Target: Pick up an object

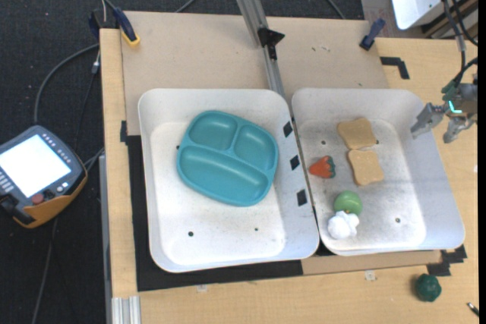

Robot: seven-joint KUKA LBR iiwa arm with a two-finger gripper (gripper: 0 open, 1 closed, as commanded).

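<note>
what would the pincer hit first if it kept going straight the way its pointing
The pincer sits at the right bin's right rim, pointing left. Going straight on, it would probably meet the upper tan bread slice first, though its height above the bin is unclear.

- The two bins, left bin (pixel 220 239) and right bin (pixel 425 216), look like smooth white plastic, dully glossy and speckled with dark scuffs
- The teal divided plate (pixel 226 157) in the left bin is smooth moulded plastic with a soft sheen
- The two bread slices (pixel 361 148) near the right bin's far edge have a matt, porous tan surface
- The strawberry (pixel 323 168), green ball (pixel 348 202) and white piece (pixel 342 224) look like smooth plastic
- The bench (pixel 197 49) is pale, matt wood-like board
- The gripper (pixel 442 121) at the right bin's right edge shows dull grey metal
</note>
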